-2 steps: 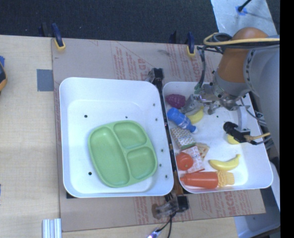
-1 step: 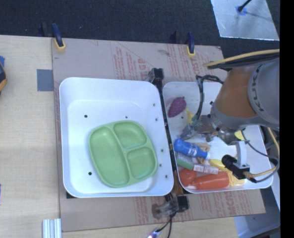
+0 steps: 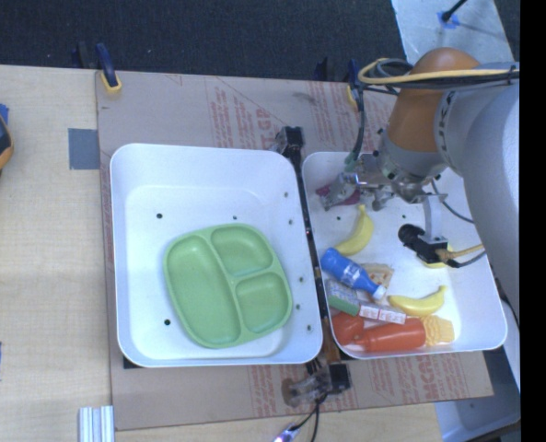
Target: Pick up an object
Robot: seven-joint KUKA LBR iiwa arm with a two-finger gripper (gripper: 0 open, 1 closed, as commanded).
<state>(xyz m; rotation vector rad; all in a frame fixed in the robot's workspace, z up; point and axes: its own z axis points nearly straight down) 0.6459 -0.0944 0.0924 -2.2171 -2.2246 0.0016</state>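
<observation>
Banana (image 3: 356, 234) is the likeliest target. It lies in the right bin (image 3: 470, 284), toward its far end and near the wall shared with the left bin (image 3: 153, 238). It is small, yellow and curved, resting on the white floor with its upper tip pointing toward the claw (image 3: 372, 191). It looks smooth and light, probably a toy.

The claw hangs just beyond that tip, low over the far end of the right bin. From above, the wrist hides it too much to tell whether it is spread or closed, and nothing can be seen in its hold. So the pick seems not yet done: every object appears to rest in the bin. What is left is the grasp itself and the lift.

Nearer the camera, a blue bottle (image 3: 350, 272) lies at a slant just beside the banana. A second banana (image 3: 419, 301) sits further right. A red bottle (image 3: 383, 338) lies along the near wall, with a flat white packet (image 3: 376, 314) touching it. These items crowd together, so a grasp there would likely be harder than at the first banana.

A green divided plate (image 3: 226, 284) lies in the left bin. Both bins stand on brown card on the table (image 3: 42, 274).
</observation>
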